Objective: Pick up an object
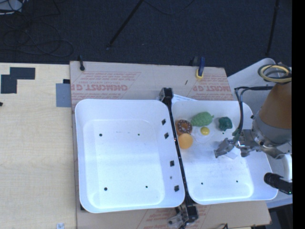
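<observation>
A slanted overhead view is showing two shallow white bins sitting side by side on a sheet of cardboard (119, 82) that is lying across a pale wooden table (33, 147). The left bin (83, 128) is showing a bare white floor marked by a few small dark dots. The right bin (259, 187) is holding a loose cluster of small objects in its far left part. A brown speckled round object (183, 126) is sitting closest to the divider between the bins, and an orange ball (185, 140) is resting just beside it on the near side, the two seeming to touch. A light green lumpy object (202, 118) is lying to the right of the brown one, a small yellow ball (205, 131) is sitting just near it, and a dark green object (225, 123) is lying farther right, apart from the rest. The grey arm with its orange band is reaching in from the right, and its gripper (223, 150) is hanging over the middle of the right bin, nearer than the dark green object and to the right of the orange ball. Nothing is sitting between the fingers, and whether they are spread or pressed together cannot be told from this angle.
</observation>
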